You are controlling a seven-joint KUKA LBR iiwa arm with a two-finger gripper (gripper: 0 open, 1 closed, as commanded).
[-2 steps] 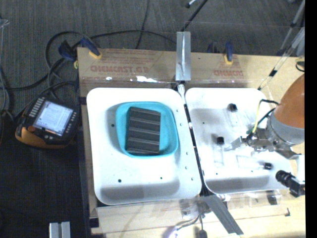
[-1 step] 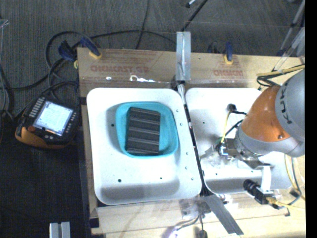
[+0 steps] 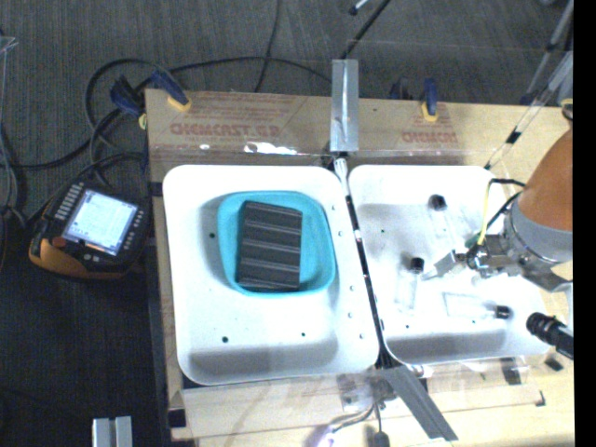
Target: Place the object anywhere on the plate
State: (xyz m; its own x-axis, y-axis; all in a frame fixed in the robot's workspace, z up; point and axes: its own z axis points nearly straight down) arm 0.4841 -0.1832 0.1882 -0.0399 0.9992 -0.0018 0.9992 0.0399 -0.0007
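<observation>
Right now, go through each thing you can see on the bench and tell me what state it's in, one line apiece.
Dark ribbed block: lying flat on the plate.
Blue plate: sitting in the left bin, block on top of it.
Left bin: holds the plate.
Right bin: holds small dark bits, claw over it.
Claw: over the right bin, apart from the block; grip too blurred to judge.
Handheld screen: lit, on the floor.
</observation>
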